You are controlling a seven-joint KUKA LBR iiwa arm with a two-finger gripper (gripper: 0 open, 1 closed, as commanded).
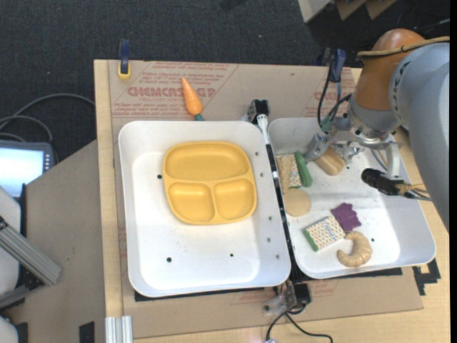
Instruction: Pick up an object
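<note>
two shallow white bins sit side by side on a cardboard sheet (235,77) whose large red print reads roughly "chemcast gp", with an orange carrot (191,97) lying across part of the lettering; the smaller red lines beside it are too small to read. the left bin (207,252) holds a yellow divided plate (211,181). the gripper (334,152) is low over the far part of the right bin (400,227), directly above and seemingly touching a tan bread-like lump (330,165); whether it is open or closed on the lump cannot be told from this angle. just left of the lump lie a green stick-shaped piece (303,170) and a pale wafer (288,171) against the bin's left wall, with a round tan biscuit (298,204) below them. nearer the front edge are a purple piece (345,216), a speckled green-edged square (323,232) and a croissant (355,250), close together.
</note>
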